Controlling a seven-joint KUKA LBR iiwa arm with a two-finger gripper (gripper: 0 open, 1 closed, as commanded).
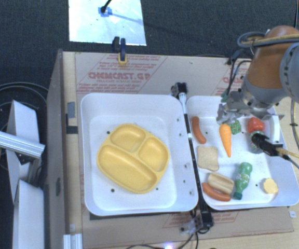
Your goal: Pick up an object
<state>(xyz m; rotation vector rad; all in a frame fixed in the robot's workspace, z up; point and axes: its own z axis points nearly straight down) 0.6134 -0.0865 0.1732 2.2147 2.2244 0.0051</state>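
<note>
My gripper (pixel 228 115) hangs low over the back of the right bin (pixel 289 191), just above the wide top of an orange carrot (pixel 225 139) and a small green piece (pixel 235 127). A red piece (pixel 255 124) lies just right of the green one. Further left a red sausage (pixel 198 129) lies along the bin's left wall. Toward the front are a slice of bread (pixel 207 157), a hot dog in a bun (pixel 218 184), a green bottle (pixel 242 179) and a small yellow piece (pixel 268 185). Nothing can be seen held in the gripper.
The left bin (pixel 95 139) holds a yellow divided plate (pixel 133 157). The ridge (pixel 189 144) where the two bins meet runs front to back. The grey and orange arm (pixel 274 61) comes in from the back right, over the right bin's far corner.
</note>
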